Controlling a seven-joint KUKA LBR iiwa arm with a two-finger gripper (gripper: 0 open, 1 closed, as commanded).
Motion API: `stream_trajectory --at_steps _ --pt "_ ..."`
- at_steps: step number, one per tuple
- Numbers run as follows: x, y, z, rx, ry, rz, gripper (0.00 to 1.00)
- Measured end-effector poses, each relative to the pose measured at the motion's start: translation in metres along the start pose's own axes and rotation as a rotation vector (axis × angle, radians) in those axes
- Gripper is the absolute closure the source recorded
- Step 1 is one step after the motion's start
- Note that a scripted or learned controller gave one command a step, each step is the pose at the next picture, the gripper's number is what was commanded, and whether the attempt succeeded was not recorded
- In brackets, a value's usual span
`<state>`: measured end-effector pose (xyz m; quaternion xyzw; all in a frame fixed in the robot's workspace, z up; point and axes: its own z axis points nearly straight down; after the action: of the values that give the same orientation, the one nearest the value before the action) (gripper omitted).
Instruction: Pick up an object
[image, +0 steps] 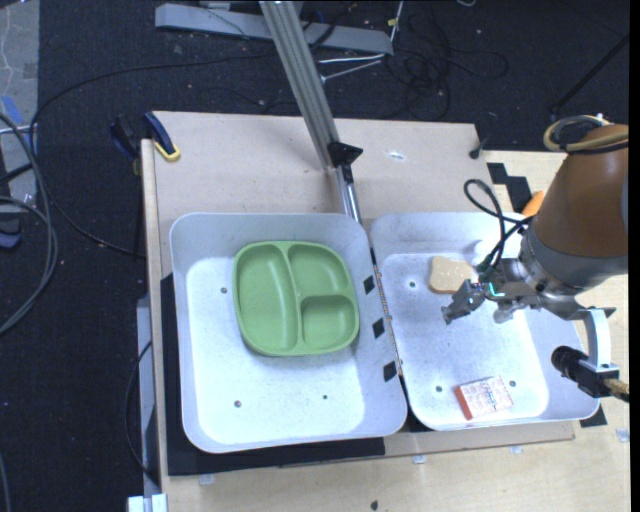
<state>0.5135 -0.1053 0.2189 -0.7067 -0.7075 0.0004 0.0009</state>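
A: Sponge (449, 274), tan, is lying in the right bin (425, 400), toward its far edge — which way from the gripper (483, 303)?

B: Just up-left of it. Fingers are spreading apart, gripping nothing, hovering beside it.

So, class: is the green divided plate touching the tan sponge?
Apart. The camera view shows the green divided plate in the left bin and the tan sponge in the right.

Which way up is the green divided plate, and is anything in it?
Right side up and empty: green divided plate lies flat in the left bin, all three compartments bare.
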Motion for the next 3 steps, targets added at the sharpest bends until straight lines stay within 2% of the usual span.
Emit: stream_trajectory --at_steps 1,2,3 --pt "0.0 0.0 0.0 -0.001 0.0 0.0 0.0" --pt "-0.004 -0.001 0.063 0.005 0.0 0.003 0.0" --pt "-0.007 -0.011 0.115 0.005 0.0 0.003 0.0"
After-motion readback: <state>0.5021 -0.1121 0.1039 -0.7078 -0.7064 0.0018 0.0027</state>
